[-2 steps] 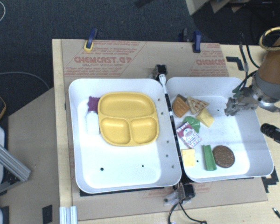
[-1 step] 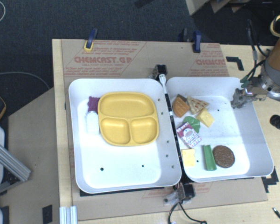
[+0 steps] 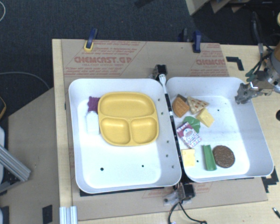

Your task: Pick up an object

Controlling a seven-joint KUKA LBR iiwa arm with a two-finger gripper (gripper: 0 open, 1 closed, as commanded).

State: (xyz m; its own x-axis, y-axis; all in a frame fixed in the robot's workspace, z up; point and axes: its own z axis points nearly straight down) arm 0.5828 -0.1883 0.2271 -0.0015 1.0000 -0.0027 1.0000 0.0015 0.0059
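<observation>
The gripper (image 3: 244, 93) hangs over the right bin's (image 3: 252, 139) upper right corner, with no item under it; whether it is open or closed cannot be told. The candidate items cluster at that bin's left and lower parts: a brown round disc (image 3: 223, 156), green stick (image 3: 208, 157), yellow square (image 3: 188, 157), pink packet (image 3: 189, 135), cheese wedge (image 3: 206, 118) and bread pieces (image 3: 180, 106). The left bin (image 3: 121, 176) holds a yellow divided tray (image 3: 128, 118) with a purple item (image 3: 93, 103) and a white item (image 3: 92, 122) just beside it.

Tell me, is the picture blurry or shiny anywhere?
In the camera view, the yellow tray and toy food look sharp; the white bins are bright with only soft shadows; the tool at the right edge is slightly blurred.
</observation>
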